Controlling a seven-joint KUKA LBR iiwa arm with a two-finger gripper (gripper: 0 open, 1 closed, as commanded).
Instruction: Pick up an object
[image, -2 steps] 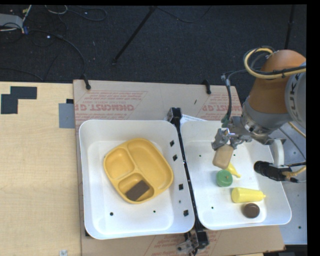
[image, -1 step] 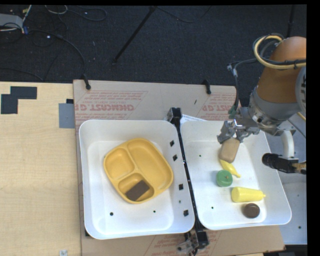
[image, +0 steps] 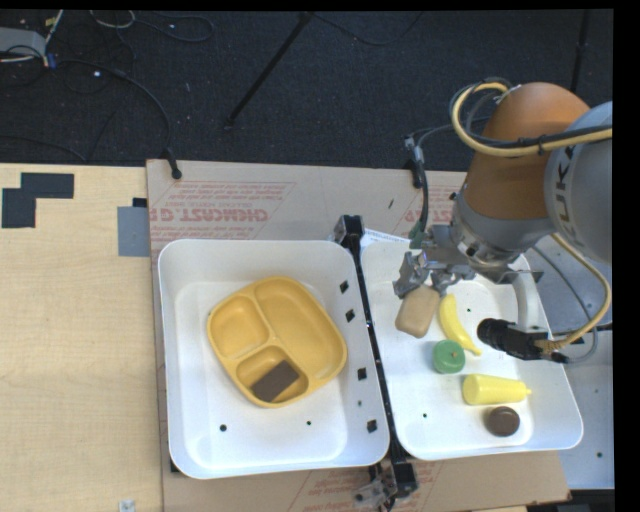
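My gripper (image: 422, 278) hangs over the back left part of the right bin (image: 560, 430). A tan, bread-like block (image: 415, 315) lies directly under it, with its top end touching or nearly touching the gripper. I cannot see whether the block is gripped. Just right of the block lies a yellow banana (image: 458, 322). A green round piece (image: 448, 357) sits in front of the banana. Further front are a yellow cone-like piece (image: 492, 390) and a brown round piece (image: 502, 421).
The left bin (image: 190, 420) holds a yellow divided plate (image: 240, 325) with a brown block (image: 276, 380) in its front compartment. A black divider rail (image: 362, 320) separates the bins. My arm's orange band (image: 525, 125) looms over the right bin's back.
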